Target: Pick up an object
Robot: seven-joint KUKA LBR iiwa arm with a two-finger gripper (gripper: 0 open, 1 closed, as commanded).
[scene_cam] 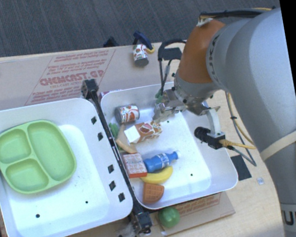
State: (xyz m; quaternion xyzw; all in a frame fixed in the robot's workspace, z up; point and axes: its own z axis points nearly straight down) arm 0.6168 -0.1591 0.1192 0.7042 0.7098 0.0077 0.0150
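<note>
Over the right bin (221, 171), the gripper (163, 108) hangs just above a red-and-white packet (145, 131); the wrist hides its fingers, so I cannot tell their spread or hold.

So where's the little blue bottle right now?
The small blue plastic bottle lies on its side in the right white bin, just above the yellow banana and beside a red-and-white packet.

- We see two bins side by side on the table (5, 78).
- In the left bin (68, 214) a tray (34, 156) lies at its left.
- In the right bin (214, 171) we find a can (128, 113), a bottle (159, 162) and a banana (158, 177) beside the divider.
- The hand (163, 108) sits right of the can.
</note>
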